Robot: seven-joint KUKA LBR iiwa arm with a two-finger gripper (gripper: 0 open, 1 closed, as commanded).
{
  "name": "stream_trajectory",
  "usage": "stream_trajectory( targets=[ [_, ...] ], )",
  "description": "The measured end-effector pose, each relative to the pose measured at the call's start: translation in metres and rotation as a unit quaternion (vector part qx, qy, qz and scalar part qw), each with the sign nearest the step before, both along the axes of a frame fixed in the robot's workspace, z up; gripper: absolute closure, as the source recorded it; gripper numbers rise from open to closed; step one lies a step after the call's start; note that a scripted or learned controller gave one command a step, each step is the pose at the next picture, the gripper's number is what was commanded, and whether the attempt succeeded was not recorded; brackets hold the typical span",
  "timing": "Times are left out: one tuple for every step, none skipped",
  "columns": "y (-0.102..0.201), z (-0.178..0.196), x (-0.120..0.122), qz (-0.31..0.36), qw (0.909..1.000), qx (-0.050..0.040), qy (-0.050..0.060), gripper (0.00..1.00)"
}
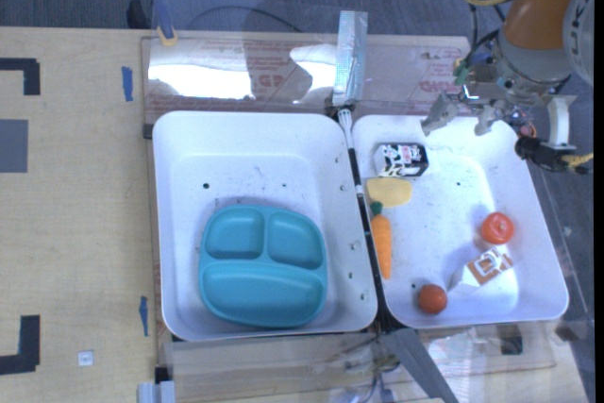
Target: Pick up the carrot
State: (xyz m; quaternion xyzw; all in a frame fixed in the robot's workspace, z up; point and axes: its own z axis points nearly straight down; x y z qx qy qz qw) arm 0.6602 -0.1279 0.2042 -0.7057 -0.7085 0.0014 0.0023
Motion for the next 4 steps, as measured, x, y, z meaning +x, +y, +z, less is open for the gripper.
stream_trajectory(
  targets=[
    [0.039, 0.031, 0.007, -0.074, 0.9973, -0.0011, -0.003, 0.0],
    [0.011, -0.085, -0.002, -0.139, 0.9901, -0.0007, -0.015, 0.0],
    [0.002, -0.096, -0.06, -0.256, 0.9662, 0.0045, -0.029, 0.0],
    [0.012, -0.098, -0.158, -0.451, 0.8917, 0.0077, -0.032, 0.0]
  ],
)
